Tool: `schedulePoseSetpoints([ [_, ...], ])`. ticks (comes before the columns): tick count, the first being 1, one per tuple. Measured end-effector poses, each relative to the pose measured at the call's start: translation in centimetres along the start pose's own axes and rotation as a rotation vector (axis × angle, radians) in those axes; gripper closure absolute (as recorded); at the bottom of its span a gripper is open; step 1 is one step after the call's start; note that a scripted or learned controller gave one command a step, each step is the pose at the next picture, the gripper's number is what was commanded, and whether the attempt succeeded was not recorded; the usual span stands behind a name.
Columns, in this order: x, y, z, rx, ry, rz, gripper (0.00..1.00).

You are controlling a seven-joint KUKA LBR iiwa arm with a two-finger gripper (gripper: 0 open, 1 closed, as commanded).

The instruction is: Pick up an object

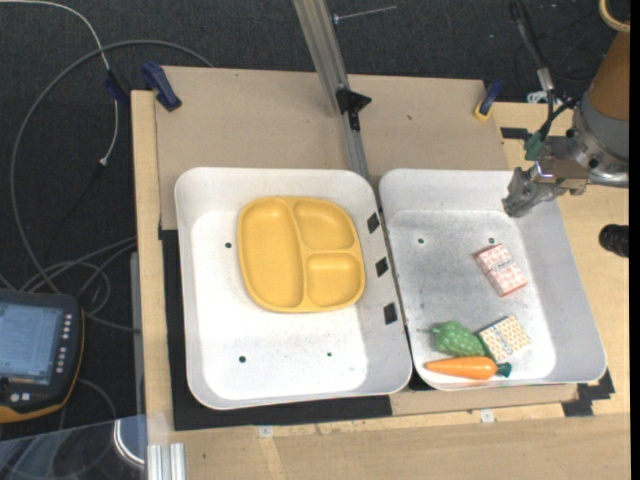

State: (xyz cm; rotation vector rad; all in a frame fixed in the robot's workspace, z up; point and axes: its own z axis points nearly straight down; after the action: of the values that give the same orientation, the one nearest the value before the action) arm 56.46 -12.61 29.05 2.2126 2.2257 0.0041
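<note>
Hovering over the upper right rim of the right bin (575, 268), the pincer (520, 200) hangs at the end of the grey arm (610, 108) with nothing between its tips; whether it is wide or narrow I cannot tell.

Beneath both bins lies a plain tan table (260, 118) with blue clamps (160, 86) at its back corners, standing on dark carpet where loose white cables (60, 198) run. A metal post (322, 38) slants up from between the bins.

Inside the right bin, a small pink-patterned packet (500, 268) lies mid-bin, well apart from the pincer. Its print is too small to read. Near the front edge a green vegetable toy (456, 339) touches an orange carrot (462, 368), with a checkered box (507, 339) just beside them.

A yellow divided plate (300, 253) rests in the left bin (200, 298). An orange-trimmed control pendant (35, 353) sits at the view's left.
</note>
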Motion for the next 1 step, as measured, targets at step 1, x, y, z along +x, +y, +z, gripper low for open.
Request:
schedulePoseSetpoints([
  [1,4.55,1.52,0.31,0.001,0.001,0.0,1.0],
])
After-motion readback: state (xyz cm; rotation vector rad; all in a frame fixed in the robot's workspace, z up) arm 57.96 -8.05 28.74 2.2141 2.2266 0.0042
